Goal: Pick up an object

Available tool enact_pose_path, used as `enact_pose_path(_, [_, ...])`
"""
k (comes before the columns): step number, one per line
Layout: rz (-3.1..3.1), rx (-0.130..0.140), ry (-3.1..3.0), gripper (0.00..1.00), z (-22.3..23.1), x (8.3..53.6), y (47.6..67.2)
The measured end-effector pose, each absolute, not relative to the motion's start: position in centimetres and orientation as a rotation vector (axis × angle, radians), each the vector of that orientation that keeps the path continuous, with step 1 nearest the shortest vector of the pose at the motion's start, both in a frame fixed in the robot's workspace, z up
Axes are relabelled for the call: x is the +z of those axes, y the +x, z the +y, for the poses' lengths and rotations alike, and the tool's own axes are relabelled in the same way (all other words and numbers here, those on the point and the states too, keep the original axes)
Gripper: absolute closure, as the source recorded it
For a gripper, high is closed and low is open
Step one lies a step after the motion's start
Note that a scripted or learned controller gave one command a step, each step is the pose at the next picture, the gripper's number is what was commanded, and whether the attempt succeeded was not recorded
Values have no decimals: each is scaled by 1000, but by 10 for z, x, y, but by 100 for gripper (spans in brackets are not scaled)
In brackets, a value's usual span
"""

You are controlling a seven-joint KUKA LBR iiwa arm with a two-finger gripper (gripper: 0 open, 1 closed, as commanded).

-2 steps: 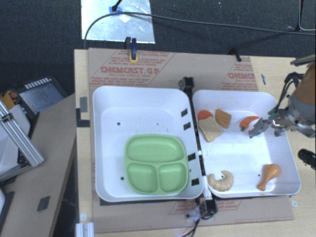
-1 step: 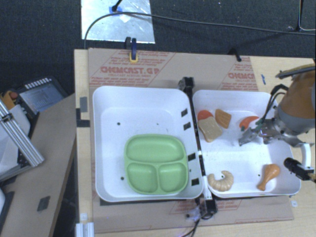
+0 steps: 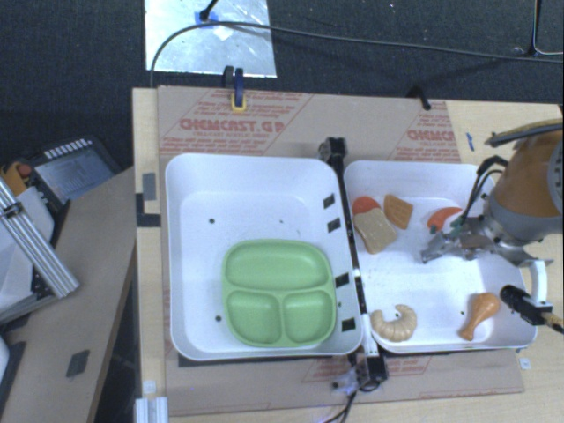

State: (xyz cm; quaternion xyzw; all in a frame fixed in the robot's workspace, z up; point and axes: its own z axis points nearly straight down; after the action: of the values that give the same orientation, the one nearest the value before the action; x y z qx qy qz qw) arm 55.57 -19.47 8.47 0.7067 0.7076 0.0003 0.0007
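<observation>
- Nearest the camera, at the front of the right bin [image 3: 414, 342], lie a curled shrimp-like toy [image 3: 396, 322] and, to its right, an orange drumstick toy [image 3: 478, 313].
- Above them the gripper [image 3: 429, 256] hangs low over the white floor of the right bin, reaching in from the right; nothing shows between its fingers, and whether they are apart or together cannot be told.
- Just left of the gripper lies a tan bread-slice toy [image 3: 376, 231], with a red-orange piece [image 3: 366, 206] touching its upper left edge and an orange wedge [image 3: 398, 211] beside its upper right.
- Another red-orange piece [image 3: 443, 216] sits just above the gripper, partly hidden by cables.
- Behind the gripper rises the arm [image 3: 529, 188], its orange band showing at the right edge.
- Left of a black divider, the left bin [image 3: 203, 183] holds a green three-compartment tray [image 3: 278, 291] near its front.
- Under both bins lies a cardboard sheet [image 3: 291, 117] printed in red: "CHEMCAST GP" reads at the left, and a matching print at the right is cut off by the edge.
- A yellow-and-black clamp [image 3: 237, 89] grips the cardboard's far edge.
- Beyond it a shiny metal plate [image 3: 210, 23] lies on dark floor.
</observation>
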Motion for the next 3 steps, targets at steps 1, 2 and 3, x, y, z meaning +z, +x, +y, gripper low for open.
enact_pose_path(1, [2220,3,2218,100,-195,95,556])
enact_pose_path(2, [2223,4,2214,100,-187,154,554])
enact_pose_path(3, [2222,4,2213,100,-192,216,558])
